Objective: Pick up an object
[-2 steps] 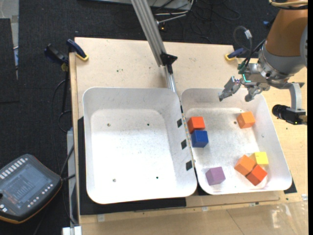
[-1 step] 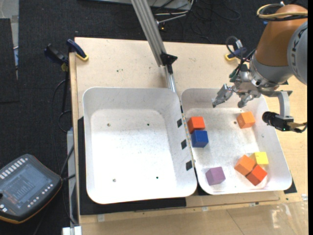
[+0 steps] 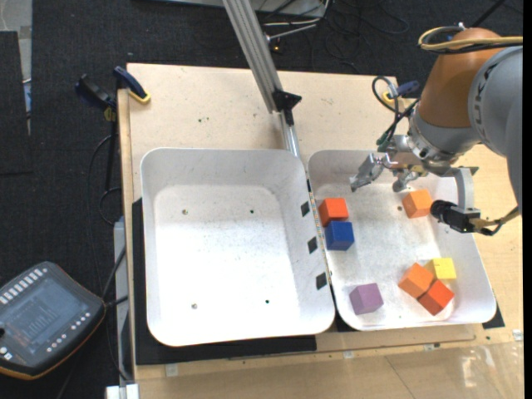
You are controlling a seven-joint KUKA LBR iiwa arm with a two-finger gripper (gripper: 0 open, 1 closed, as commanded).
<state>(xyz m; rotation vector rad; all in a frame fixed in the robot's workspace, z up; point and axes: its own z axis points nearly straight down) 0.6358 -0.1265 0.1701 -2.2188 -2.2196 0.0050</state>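
Note:
The right bin (image 3: 391,321) holds several small blocks. An orange-red cube (image 3: 334,209) sits by the left wall with a blue cube (image 3: 339,235) touching its near side. An orange block (image 3: 416,202) lies at the far right. A purple cube (image 3: 366,298) rests near the front. An orange block (image 3: 416,279), a red-orange block (image 3: 437,298) and a yellow block (image 3: 444,268) cluster at the front right. My gripper (image 3: 384,179) hovers over the bin's far end, open, with nothing between its fingers. The orange block at the far right lies just beyond its right finger (image 3: 405,181).
The left bin (image 3: 158,223) has only bare speckled floor. A slanted metal rail (image 3: 258,56) runs down to the divide between the bins. A clamp (image 3: 125,86) lies at the bench's far left corner, and a teach pendant (image 3: 41,314) rests off the bench at lower left.

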